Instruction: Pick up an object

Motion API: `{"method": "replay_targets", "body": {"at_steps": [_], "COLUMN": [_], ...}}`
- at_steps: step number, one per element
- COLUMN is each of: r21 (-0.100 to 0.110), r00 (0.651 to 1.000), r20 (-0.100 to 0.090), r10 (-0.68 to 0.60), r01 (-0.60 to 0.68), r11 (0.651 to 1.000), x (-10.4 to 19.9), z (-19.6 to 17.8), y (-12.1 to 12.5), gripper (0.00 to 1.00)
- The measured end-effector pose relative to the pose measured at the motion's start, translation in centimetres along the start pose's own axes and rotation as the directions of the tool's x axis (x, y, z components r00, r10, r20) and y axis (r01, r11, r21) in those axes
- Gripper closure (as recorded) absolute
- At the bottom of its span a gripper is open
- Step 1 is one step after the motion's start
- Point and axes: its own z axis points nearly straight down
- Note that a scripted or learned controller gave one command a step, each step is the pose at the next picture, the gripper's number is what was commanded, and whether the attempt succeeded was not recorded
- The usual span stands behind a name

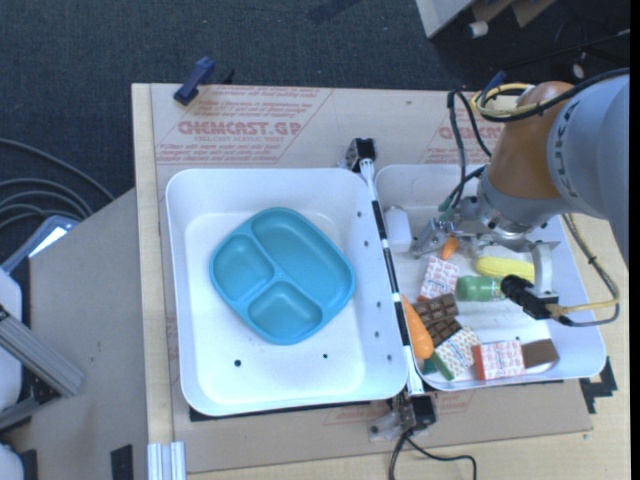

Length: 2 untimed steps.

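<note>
Green bottle [478, 288] lying on its side

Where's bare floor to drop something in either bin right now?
Left bin: bare white floor rings the blue divided plate, widest along the front wall and the left wall. Right bin: crowded; carrot, chocolate bar, corn, green bottle and packets sit under the gripper.
</note>
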Motion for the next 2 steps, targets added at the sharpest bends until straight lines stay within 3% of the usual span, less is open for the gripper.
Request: {"method": "replay_targets", "body": {"at_steps": [1, 2], "r21": [-0.004, 0.001], "r00": [1.000, 1.000], "r20": [0.008, 0.003], "r10": [0.003, 0.004], "r01": [-0.003, -0.004], "r11": [1.000, 1.000], "x": [0.62, 0.78], "z": [-0.09, -1.08], "y": [4.07, 3.99], "gripper": [0.00, 1.00]}}
